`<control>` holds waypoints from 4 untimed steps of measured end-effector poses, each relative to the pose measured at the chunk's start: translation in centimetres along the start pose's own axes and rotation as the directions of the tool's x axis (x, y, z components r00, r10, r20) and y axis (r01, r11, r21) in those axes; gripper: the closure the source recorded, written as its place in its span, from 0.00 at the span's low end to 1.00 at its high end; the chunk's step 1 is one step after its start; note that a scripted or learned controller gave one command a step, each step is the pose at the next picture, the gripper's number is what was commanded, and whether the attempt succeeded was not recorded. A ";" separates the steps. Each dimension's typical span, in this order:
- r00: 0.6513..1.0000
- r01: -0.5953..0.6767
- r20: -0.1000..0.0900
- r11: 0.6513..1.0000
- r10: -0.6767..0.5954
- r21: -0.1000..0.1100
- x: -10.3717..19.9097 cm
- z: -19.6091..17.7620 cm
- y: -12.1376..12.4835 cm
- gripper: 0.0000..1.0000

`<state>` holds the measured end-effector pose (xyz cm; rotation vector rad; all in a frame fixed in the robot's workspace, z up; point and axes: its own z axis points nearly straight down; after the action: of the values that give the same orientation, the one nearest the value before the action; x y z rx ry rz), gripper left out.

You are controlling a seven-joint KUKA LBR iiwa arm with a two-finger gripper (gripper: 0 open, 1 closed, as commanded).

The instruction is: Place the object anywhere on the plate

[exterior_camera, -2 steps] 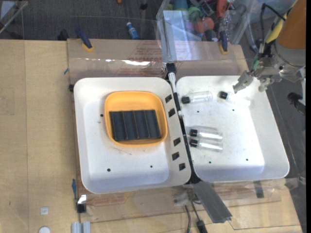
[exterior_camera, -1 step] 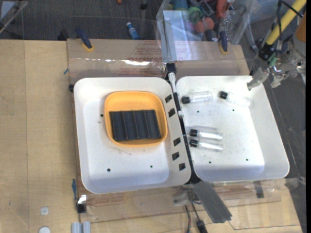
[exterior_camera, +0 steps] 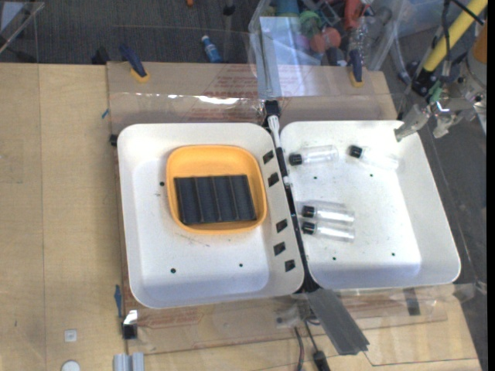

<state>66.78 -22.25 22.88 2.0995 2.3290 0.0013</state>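
Observation:
An orange plate (exterior_camera: 182, 163) rests in the left white bin (exterior_camera: 147, 269). A black ribbed rectangular object (exterior_camera: 215, 199) lies flat on the plate, inside its rim. My gripper (exterior_camera: 427, 119) hangs at the far right corner of the right bin (exterior_camera: 433, 253), just above its rim and well away from the plate. It is small and partly lost in cables there. Nothing shows in its grasp.
Several clear vials with black caps lie in the right bin: one (exterior_camera: 313, 156) at the back left, one (exterior_camera: 371, 155) at the back middle, two (exterior_camera: 329, 219) side by side in the centre. A clear tub of toys (exterior_camera: 332, 14) stands behind the bins.

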 end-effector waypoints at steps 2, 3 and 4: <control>0.999 0.032 -0.001 0.999 -0.032 0.000 0.2 -0.6 0.1 0.00; 0.996 0.087 -0.001 0.996 -0.087 0.002 0.2 -0.6 0.1 0.00; 0.992 0.124 0.001 0.992 -0.124 -0.001 0.2 -1.0 0.1 0.00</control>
<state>66.87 -22.03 23.92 1.9508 2.4536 0.0008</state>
